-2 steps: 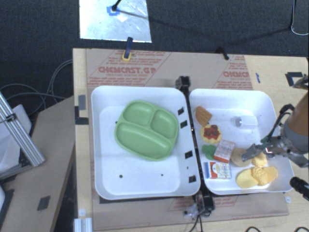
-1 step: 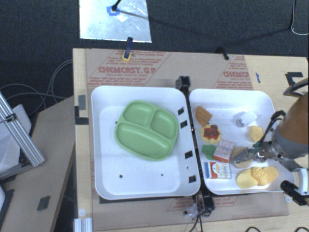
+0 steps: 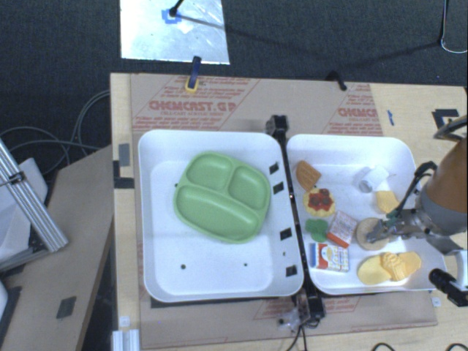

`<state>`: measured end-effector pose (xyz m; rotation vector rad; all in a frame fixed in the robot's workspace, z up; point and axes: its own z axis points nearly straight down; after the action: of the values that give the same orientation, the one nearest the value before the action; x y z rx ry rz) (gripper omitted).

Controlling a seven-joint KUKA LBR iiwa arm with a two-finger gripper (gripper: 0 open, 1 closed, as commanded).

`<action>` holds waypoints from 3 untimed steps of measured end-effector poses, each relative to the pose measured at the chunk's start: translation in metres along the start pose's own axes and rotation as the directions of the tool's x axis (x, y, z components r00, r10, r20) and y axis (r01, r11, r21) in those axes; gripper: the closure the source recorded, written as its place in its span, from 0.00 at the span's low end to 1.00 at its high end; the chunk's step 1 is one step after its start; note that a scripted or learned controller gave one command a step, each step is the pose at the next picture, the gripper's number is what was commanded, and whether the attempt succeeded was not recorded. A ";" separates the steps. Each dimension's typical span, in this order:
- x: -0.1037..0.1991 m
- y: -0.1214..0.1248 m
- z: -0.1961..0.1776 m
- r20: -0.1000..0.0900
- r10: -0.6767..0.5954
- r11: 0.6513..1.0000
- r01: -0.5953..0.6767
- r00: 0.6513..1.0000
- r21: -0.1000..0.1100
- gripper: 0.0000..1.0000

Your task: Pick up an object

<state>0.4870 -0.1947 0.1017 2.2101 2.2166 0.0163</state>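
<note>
In the right bin (image 3: 344, 146) lie several small toy foods. These include a brown bread piece (image 3: 308, 174), a red pizza-like piece (image 3: 319, 201), a green piece (image 3: 317, 229), a red and white packet (image 3: 341, 230), a small printed carton (image 3: 329, 256), a white cup (image 3: 372, 178), a yellow cheese wedge (image 3: 385, 199) and a yellow pastry (image 3: 389, 267). The arm comes in from the right, and my gripper (image 3: 374, 231) is low in the bin. It sits just right of the packet, between the cheese wedge and the pastry. No object is visibly held in it.
The left bin (image 3: 157, 218) holds a green divided plate (image 3: 221, 196). A black divider with clips (image 3: 287, 196) runs between the bins. The arm's grey body (image 3: 442, 207) covers the right bin's right edge. Cardboard lies beneath both bins.
</note>
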 end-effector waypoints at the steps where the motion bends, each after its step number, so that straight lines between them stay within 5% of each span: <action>1: -0.006 -0.006 -0.051 0.002 0.000 1.000 0.000 1.000 0.010 1.00; 3: 0.002 0.003 -0.124 0.001 -0.002 1.000 0.002 1.000 0.011 1.00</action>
<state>0.4880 -0.1928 0.2255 2.2128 2.2232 0.0031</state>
